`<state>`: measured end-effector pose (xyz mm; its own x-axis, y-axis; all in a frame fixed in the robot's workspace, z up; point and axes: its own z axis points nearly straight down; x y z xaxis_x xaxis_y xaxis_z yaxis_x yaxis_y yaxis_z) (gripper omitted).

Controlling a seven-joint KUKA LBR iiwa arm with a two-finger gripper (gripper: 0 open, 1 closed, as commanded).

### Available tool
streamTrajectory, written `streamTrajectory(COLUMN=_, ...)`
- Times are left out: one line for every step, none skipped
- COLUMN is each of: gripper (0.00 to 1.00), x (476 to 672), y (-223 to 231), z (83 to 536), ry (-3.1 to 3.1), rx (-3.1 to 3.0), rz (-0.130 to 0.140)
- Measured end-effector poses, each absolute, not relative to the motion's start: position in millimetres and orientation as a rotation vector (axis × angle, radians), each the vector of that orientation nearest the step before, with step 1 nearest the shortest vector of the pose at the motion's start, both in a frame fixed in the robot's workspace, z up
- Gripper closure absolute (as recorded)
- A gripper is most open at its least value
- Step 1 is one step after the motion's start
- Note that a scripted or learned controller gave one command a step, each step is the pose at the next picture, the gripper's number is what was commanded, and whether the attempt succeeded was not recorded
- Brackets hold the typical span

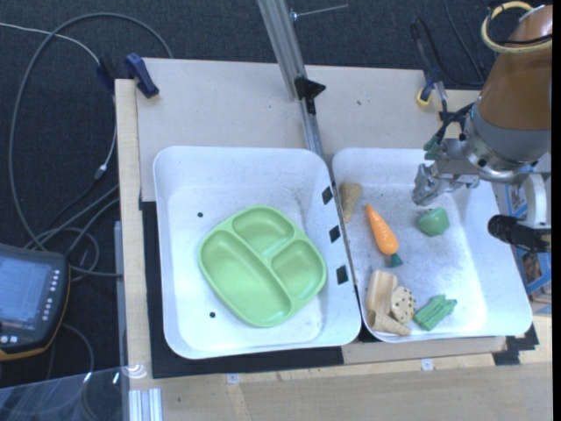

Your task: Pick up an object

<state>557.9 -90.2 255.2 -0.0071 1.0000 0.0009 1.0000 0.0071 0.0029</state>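
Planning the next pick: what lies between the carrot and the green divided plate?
In the camera view, between the carrot and the green divided plate run the adjoining bin walls, bearing black clips; otherwise bare white floor.

Both bins (175, 191) white, faintly speckled. Plate (261, 266) pale green. Carrot (380, 230) orange with a dark green tip. Round piece (433, 223) green; flat piece (434, 311) brighter green. Block (402, 303) tan with dark dots. Desk (228, 103) beige. Clamp (140, 73) blue. Arm (519, 86) grey with an orange band.
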Motion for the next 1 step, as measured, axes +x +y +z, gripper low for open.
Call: streamTrajectory(gripper=1.0, x=578.8, y=-45.2, z=258.6, ry=2.228, rx=2.214, rz=0.005)
